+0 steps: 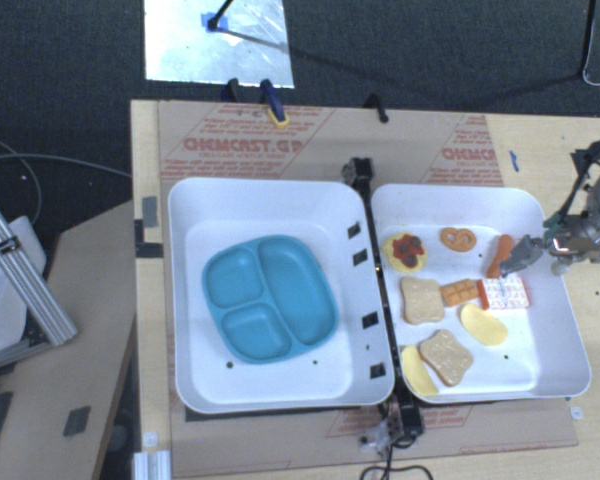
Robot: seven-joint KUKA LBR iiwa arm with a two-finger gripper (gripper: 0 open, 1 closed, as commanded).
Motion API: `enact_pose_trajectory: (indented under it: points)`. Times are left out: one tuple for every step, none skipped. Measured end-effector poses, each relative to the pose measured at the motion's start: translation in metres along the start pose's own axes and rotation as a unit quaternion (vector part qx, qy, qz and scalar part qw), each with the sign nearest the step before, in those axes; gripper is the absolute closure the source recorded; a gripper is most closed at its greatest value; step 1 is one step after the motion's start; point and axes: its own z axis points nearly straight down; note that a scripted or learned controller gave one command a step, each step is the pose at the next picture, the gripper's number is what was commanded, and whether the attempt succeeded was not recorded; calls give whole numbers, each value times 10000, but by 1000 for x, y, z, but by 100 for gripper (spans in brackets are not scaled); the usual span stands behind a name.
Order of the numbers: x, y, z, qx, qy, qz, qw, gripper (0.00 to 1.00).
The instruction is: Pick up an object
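Carrot [500, 255]: toy food, probably light, rigid, smooth plastic; narrow, best pinched across its middle. Gripper [527, 253]: just beside it; whether parted or closed, cannot tell.

Light wooden desk [100, 268] under a printed cardboard sheet [250, 140]. On the cardboard, two shallow white bins side by side, touching: left bin [195, 238], right bin [555, 343]. Blue-and-yellow clamp [274, 105] at the sheet's far edge.
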Motion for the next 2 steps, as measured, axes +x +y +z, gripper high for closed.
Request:
enact_pose_trajectory:
  points:
    - [30,-45,140,-5,-8,14,10000,0]
    - [111,7,135,-22,16,-48,10000,0]
